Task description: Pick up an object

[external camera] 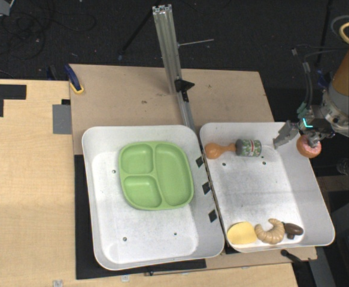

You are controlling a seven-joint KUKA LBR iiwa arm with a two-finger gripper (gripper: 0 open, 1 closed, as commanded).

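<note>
1. We find the grey two-finger gripper (pixel 306 137) at the right of the frame, over the upper right rim of the right-hand shallow white bin (pixel 264 190).
2. A round pinkish-orange object (pixel 310 147) sits at the gripper's lower tip. We cannot tell whether the fingers pinch it or merely stand beside it, nor whether they are spread or pressed together.
3. Inside that bin, along its upper edge, lie an orange pear-shaped piece (pixel 214 150) and, just beside it, a small dark green can (pixel 248 147). At the lower edge lie a yellow rounded piece (pixel 241 234), a tan curled pastry-like item (pixel 270 231) and a dark brown piece (pixel 293 229), close together.
4. The left-hand white bin (pixel 102 220) bears a green three-compartment plastic tray (pixel 156 176).
5. Risk, in our judgement: a round object held at the bin's rim may roll free and drop outside the bin if the grip is shallow.
</note>
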